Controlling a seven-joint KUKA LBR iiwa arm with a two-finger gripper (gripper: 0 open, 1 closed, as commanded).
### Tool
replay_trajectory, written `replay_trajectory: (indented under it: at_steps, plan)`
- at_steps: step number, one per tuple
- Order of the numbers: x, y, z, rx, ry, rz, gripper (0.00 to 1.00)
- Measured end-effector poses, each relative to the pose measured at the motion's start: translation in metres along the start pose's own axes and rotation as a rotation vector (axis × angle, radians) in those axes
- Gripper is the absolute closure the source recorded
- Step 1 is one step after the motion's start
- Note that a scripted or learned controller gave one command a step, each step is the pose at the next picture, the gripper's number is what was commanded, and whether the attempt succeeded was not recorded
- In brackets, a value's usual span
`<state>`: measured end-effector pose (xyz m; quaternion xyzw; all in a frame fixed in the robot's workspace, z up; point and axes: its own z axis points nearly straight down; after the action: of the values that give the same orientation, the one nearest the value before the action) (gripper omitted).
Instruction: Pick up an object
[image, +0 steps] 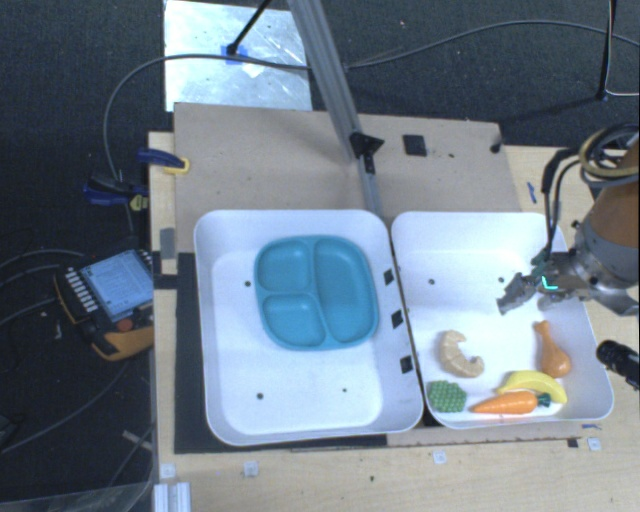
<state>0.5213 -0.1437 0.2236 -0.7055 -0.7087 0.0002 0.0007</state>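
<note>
End effector (517, 294) hangs over the upper right part of the right bin (470, 235), reaching in from the right on the grey arm (610, 255); whether it is apart or together cannot be told from this slanted view, and nothing shows clamped in it. Five objects lie toward the near right corner of that bin, all below the end effector and apart from it: a tan croissant (458, 354) nearest the bin's middle, a green broccoli piece (446, 397) just below it at the near wall, an orange carrot (506, 404) beside the broccoli, a yellow banana (534, 382) touching the carrot's upper side, and a brown drumstick (551, 350) above the banana. Left bin (225, 300) carries a blue three-compartment plate (316, 291). Both bins sit side by side on the counter (260, 160).
</note>
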Motion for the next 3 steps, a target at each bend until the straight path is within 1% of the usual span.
replay_trajectory:
  at_steps: [1,2,3]
  plan:
    - [0.000,0.001,-0.001,-0.003,-0.001,0.000,0.00]
    - [0.008,0.001,0.045,0.000,0.000,0.002,0.00]
    - [0.001,0.002,0.089,0.001,0.000,0.004,0.00]
